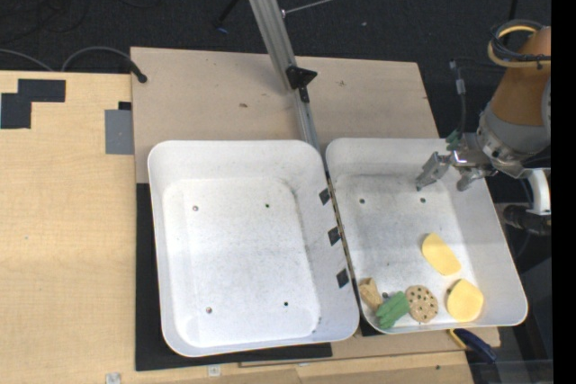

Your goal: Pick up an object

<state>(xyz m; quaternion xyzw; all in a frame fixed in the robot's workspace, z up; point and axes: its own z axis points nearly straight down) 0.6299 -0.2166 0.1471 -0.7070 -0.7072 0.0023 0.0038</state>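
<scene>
The gripper (pixel 447 173) hangs open and holds nothing, at two o'clock over the right bin (pixel 387 159). The yellow piece (pixel 441 254) lies at five o'clock from it. I think it should go down straight over that.

Tabletop (pixel 63 220): light wood-grain surface at left, with dark rectangular patches near its upper left. A plain tan board (pixel 225 94) lies over its far part. Two shallow white bins sit side by side on a black mat (pixel 142 283): left bin (pixel 171 166) and right bin (pixel 504 283), inner rims touching. An aluminium rail (pixel 270 22) rises at a slant from the board behind the bins.
</scene>
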